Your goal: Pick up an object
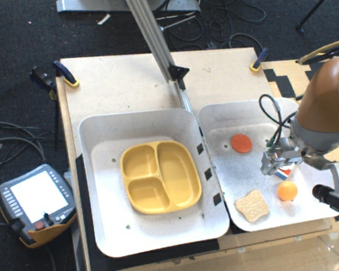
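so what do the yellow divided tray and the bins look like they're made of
The yellow divided tray looks like moulded plastic: one even colour, rounded dividers, a soft sheen. The left bin and the right bin look like thin formed plastic or coated sheet, matt white with faint speckling and rounded corners; the view leaves open which.
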Action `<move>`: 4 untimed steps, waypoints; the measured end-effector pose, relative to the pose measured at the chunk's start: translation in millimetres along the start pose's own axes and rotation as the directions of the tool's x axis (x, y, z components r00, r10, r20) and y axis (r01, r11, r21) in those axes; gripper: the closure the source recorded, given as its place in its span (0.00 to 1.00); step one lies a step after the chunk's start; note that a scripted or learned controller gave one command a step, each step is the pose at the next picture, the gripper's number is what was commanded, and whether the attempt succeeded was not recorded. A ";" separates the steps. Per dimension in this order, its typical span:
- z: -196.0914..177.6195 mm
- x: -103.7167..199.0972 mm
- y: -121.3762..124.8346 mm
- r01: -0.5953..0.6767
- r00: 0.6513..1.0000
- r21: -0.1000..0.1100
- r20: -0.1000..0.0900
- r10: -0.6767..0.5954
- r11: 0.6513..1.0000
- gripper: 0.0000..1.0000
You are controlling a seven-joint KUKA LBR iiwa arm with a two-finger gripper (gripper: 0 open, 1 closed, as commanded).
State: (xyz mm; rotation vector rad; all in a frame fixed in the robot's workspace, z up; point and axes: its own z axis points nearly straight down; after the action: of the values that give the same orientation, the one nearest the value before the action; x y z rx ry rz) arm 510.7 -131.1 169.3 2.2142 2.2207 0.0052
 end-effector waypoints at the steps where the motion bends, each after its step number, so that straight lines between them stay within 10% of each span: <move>1: -45.2 -6.4 5.3 0.000 1.000 0.001 0.000 0.000 1.000 1.00; 2: -81.2 -6.6 7.0 0.000 1.000 0.001 0.000 0.000 1.000 1.00; 4: -75.8 104.5 50.2 0.006 1.000 0.005 -0.003 -0.006 1.000 1.00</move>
State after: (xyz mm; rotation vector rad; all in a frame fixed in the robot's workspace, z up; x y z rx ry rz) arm 560.2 -26.3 245.3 2.2117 2.2309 0.0027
